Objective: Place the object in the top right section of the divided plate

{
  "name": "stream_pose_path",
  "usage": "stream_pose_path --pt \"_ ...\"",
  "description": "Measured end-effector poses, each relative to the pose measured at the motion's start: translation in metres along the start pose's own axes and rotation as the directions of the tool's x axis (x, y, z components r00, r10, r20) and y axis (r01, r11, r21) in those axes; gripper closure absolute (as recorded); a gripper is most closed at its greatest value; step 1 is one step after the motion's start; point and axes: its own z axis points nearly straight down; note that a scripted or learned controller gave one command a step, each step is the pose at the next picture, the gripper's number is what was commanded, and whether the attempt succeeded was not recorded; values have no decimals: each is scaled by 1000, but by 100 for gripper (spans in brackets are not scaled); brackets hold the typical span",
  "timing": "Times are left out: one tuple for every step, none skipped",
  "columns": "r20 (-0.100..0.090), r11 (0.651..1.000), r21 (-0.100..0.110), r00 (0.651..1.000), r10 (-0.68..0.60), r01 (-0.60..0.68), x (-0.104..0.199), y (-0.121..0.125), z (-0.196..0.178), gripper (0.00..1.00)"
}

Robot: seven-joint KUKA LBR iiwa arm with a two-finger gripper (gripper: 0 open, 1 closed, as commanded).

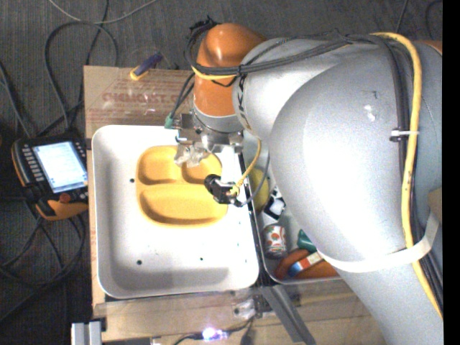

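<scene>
Plate (172,200), yellow with 3 sections, lies under the hand (192,153); its grip cannot be told.

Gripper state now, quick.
Gripper: over the yellow plate, top right section; open or shut cannot be told.

Dark carpet floor (43,279), loose cables (72,20), wooden bench (122,95)

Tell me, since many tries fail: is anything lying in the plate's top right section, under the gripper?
Nothing visible does. The gripper hangs over the top right section of the yellow divided plate, hiding part of it; the part that shows is bare. The other items lie in the right bin.
</scene>
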Motion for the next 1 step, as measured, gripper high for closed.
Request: stream_pose_path --pt "-15 989 3 989 145 -145 6 30 41 100"
